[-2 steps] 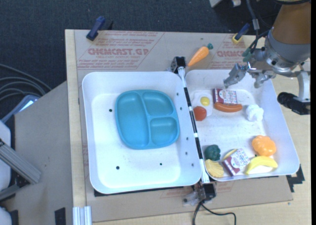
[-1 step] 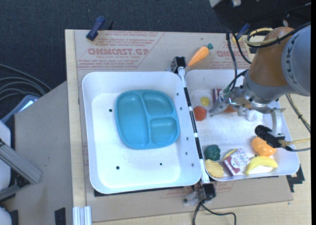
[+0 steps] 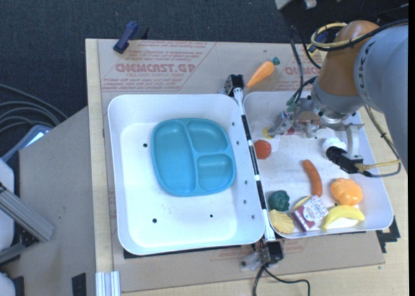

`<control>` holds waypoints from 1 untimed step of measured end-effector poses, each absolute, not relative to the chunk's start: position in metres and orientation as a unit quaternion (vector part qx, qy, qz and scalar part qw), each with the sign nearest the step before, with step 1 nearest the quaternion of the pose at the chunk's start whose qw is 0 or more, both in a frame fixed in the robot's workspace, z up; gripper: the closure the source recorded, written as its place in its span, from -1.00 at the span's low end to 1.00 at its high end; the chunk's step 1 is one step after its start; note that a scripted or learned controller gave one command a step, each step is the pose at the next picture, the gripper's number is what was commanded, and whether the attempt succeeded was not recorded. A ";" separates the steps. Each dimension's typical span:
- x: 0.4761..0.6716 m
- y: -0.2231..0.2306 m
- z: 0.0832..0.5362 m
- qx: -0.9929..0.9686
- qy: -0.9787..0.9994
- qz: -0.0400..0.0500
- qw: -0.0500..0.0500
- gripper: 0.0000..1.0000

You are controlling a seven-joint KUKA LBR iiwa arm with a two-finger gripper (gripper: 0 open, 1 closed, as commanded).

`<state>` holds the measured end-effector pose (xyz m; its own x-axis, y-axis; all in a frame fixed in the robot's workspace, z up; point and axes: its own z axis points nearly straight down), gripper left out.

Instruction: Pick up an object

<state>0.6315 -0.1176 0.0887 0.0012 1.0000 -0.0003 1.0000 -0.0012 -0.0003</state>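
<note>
Dark grey carpet is surrounding a flat desk (image 3: 162, 61) covered by brown sheeting with red lettering. Two shallow white bins are sitting on it side by side. Lying in the left white bin (image 3: 130, 223) is a light blue plastic plate with three compartments (image 3: 192, 156), roughly in the middle. The grey arm with an orange band (image 3: 363, 61) is reaching in from the right over the right white bin (image 3: 376, 210). Its pincer (image 3: 295, 119) is hanging low over the far left part of that bin; whether it is open, closed or gripping anything cannot be told from this angle.

Loose items are lying in the right bin. A small red round toy (image 3: 262, 149) is resting near the left wall, just in front of the pincer. An orange sausage-shaped toy (image 3: 312, 176) is lying near the middle. Clustering along the near edge are an orange pepper-like toy (image 3: 346, 191), a yellow banana toy (image 3: 343, 216), a small red and white packet (image 3: 314, 211), a dark green lumpy toy (image 3: 279, 199) and a yellow wedge-shaped piece (image 3: 281, 221). An orange toy carrot (image 3: 260, 74) is lying on the desk beyond the bins, and a small blue clip (image 3: 125, 37) is sitting at the far left edge.
</note>
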 end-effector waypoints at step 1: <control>0.632 -0.118 0.098 -0.708 -0.707 -0.001 -0.002 1.00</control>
<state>0.6320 -0.1179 0.0979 0.0017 1.0000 -0.0020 1.0000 -0.0017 0.0036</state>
